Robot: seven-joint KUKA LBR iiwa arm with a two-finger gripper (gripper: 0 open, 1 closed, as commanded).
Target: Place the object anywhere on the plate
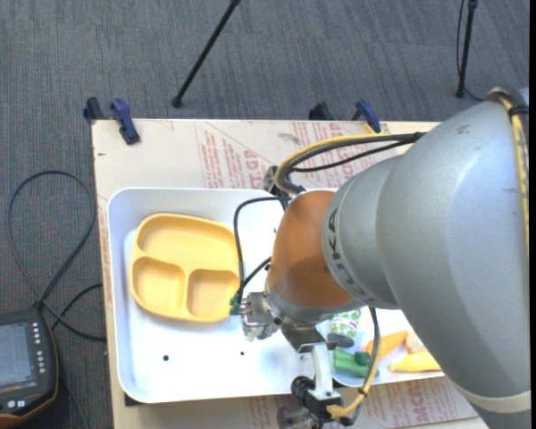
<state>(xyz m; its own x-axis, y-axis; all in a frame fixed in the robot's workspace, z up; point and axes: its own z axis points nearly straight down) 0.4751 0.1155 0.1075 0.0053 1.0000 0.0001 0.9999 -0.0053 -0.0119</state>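
Plate (183, 278) unmarked, bench (250, 155) lettering mirrored, unreadable

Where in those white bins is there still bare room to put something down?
The left bin has a bare white strip between the yellow plate and its near rim, and the plate's three compartments are bare too. The right bin looks crowded: green and orange items cluster under the arm.
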